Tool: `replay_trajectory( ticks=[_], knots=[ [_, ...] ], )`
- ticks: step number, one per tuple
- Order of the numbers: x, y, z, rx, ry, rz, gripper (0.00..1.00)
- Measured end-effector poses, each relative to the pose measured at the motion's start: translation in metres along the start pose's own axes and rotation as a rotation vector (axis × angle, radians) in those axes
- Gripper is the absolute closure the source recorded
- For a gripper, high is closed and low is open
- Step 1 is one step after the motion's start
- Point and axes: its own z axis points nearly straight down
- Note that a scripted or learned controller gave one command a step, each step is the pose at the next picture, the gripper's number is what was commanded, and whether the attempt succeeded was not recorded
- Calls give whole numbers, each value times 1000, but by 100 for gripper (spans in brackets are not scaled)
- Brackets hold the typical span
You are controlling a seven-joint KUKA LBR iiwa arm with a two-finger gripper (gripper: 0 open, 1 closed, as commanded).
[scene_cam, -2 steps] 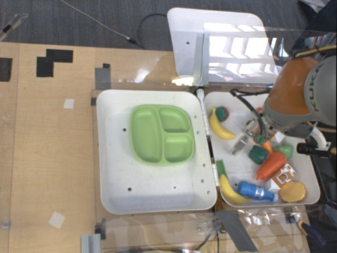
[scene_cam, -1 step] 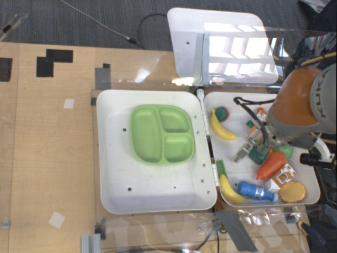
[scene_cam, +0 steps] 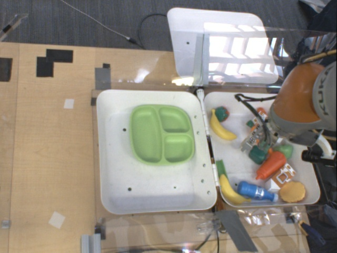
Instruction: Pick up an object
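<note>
**Desk:** Where does the arm (scene_cam: 303,96) stand in this one?

**Photographer:** Right of frame, bent low over the right bin (scene_cam: 315,186). Its gripper (scene_cam: 256,137) hangs among the toys at that bin's centre, just above a dark green piece (scene_cam: 258,154) and beside a carrot (scene_cam: 270,165). Whether it is open, closed or holding anything — I cannot tell; the wrist hides it.

**Desk:** What else is on offer?

**Photographer:** A banana (scene_cam: 221,128) at the bin's upper left, a second banana (scene_cam: 229,190) along the lower edge touching a blue bottle (scene_cam: 256,191), a tan round toy (scene_cam: 293,192) at lower right. The left bin (scene_cam: 113,194) carries a green tray (scene_cam: 161,134).

**Desk:** The risk?

**Photographer:** Crowding. The green piece, carrot and a light green toy (scene_cam: 285,150) sit touching, so a closing grip may likely nudge one aside or catch two and drop both.

**Desk:** Anything unclear?

**Photographer:** A small orange-and-white thing (scene_cam: 285,175) by the carrot is too small to name, and the arm is cut off by the frame's right edge.
</note>
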Motion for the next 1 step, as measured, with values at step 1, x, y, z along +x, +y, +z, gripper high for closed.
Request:
replay_trajectory(
  ticks=[1],
  knots=[
    [5, 69, -157, 3, 7, 103, 100]
  ],
)
